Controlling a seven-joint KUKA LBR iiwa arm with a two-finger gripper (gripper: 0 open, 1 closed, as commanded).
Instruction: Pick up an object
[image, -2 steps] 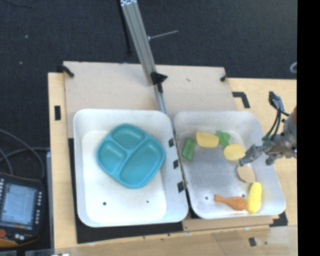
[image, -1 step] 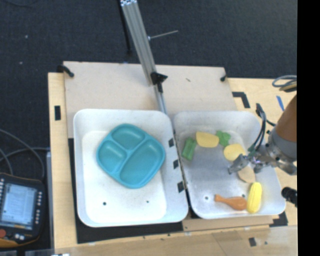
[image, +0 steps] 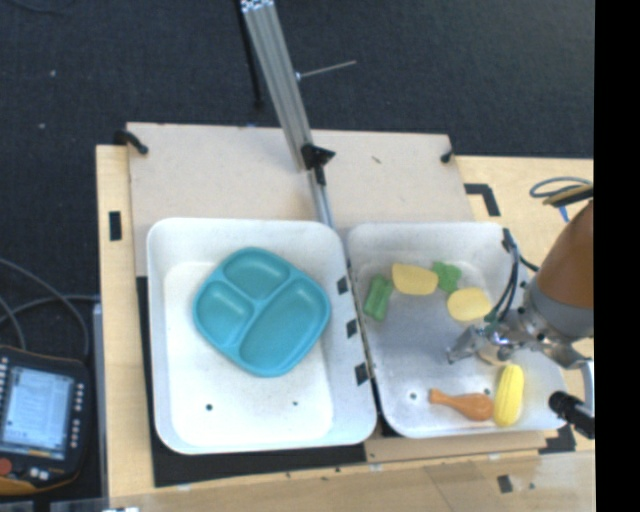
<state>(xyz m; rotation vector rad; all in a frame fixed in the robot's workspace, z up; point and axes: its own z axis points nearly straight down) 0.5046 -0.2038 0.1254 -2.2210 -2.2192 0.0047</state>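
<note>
because the tool (image: 468, 349) hangs low inside the right-hand shallow white bin (image: 425, 412) with several small things crowded about it, the main risk is a miss or a knock rather than a clean lift. whether the tool is spread or pressed together i cannot tell, since it reads as a small grey blur at the end of the grey arm with the orange band (image: 565, 275); nothing is visibly pinched in it. candidates for picking lie all around: a yellow corn-cob-shaped plastic toy (image: 509, 392) just below and to the side, an orange carrot-like plastic toy (image: 463, 403) touching or nearly touching the corn, a rounded yellow lemon-like plastic piece (image: 468, 304) just above, a second yellow plastic piece (image: 414, 279) beside a small dark green plastic piece (image: 447, 273), and a light green plastic block (image: 378, 297) near the bin's inner wall. the tool appears to sit over bare bin floor between the lemon-like piece and the corn, so closing there would likely catch nothing. a sideways correction could nudge the rounded toys, which probably roll or slide on the smooth plastic. the left-hand shallow white bin (image: 180, 420), holding a blue sectioned plastic plate (image: 262, 311), sits well apart on the worktop (image: 115, 300).
</note>
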